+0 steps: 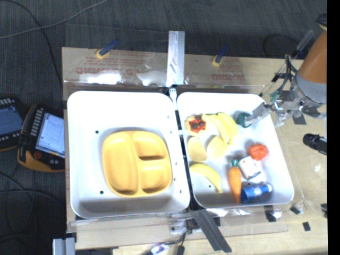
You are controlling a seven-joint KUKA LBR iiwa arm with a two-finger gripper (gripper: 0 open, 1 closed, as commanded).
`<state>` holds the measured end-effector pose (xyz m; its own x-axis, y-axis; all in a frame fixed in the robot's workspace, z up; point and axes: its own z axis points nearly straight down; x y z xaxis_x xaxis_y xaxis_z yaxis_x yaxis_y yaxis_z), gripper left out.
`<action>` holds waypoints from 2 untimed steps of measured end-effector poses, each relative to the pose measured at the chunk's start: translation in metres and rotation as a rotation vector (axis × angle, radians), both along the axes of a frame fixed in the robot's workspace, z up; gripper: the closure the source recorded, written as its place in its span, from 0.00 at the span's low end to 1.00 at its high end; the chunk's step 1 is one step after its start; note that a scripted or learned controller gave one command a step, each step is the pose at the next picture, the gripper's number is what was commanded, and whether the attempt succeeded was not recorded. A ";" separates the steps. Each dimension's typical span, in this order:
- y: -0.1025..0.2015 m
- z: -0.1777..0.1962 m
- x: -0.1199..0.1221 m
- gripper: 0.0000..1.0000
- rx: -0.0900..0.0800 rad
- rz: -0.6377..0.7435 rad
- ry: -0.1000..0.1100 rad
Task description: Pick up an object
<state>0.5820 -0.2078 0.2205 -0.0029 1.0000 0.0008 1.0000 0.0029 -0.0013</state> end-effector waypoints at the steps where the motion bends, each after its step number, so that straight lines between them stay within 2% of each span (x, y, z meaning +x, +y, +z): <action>1: 0.025 -0.096 0.051 0.00 0.000 0.474 -0.003; 2: 0.054 -0.131 0.050 0.00 -0.008 0.509 -0.009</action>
<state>0.6322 -0.1534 0.0899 -0.4902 0.8716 -0.0090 0.8716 0.4902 0.0053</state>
